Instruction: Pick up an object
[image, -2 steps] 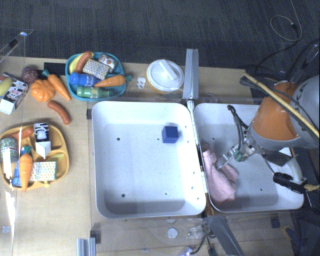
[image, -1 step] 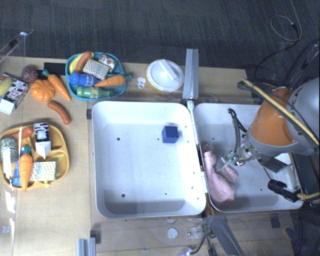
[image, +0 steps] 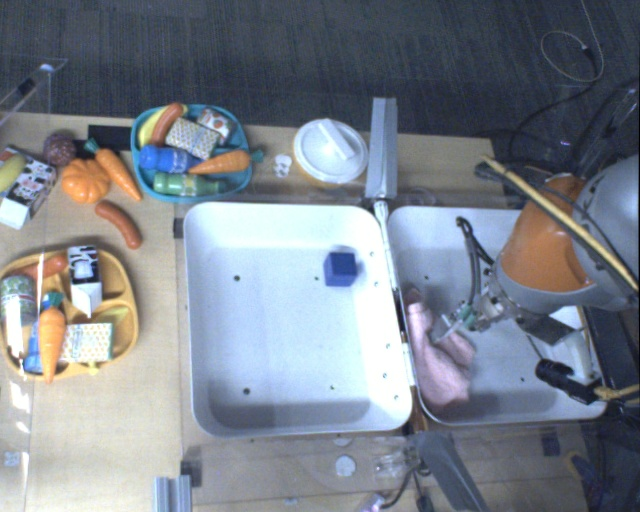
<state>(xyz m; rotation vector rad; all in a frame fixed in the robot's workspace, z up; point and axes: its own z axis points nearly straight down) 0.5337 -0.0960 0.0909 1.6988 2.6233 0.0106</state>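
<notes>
Claw (image: 462, 322) sits low over cloth (image: 440, 355) at right bin's (image: 520, 400) left wall; finger opening cannot be judged. Risk: soft cloth may slip free, or fingers may strike the wall. Cube (image: 341, 267) lies in left bin (image: 260, 390).

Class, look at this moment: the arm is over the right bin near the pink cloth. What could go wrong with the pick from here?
1. The pink cloth is soft and crumpled; the gripper may pinch only a fold, which could slip out on lifting.
2. The cloth lies against the right bin's left wall, so a finger might strike that wall.
3. The blue cube sits in the left bin, away from the gripper.
</notes>
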